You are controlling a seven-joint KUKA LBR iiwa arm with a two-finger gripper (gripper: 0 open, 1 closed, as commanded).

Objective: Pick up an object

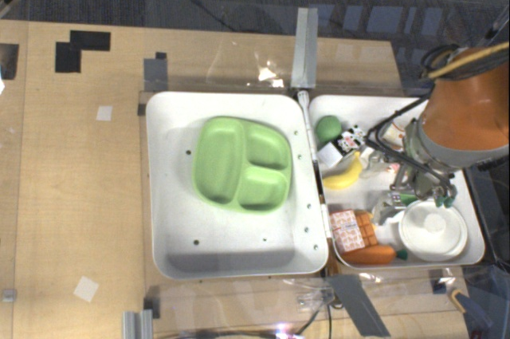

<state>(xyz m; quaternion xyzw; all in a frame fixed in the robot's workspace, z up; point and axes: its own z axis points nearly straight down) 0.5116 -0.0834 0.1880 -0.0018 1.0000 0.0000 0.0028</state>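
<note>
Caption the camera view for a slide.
Gripper hovers over the cluttered right bin near a white bowl; green divided plate fills the left bin.

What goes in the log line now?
arm: over right bin | gripper: above white bowl | left bin: green plate

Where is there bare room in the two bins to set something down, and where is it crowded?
The left bin has bare floor all round the green divided plate, widest along its near wall and left side. The right bin is crowded: green ball, banana, white bowl, snack box and orange carrot, with the arm above.
</note>
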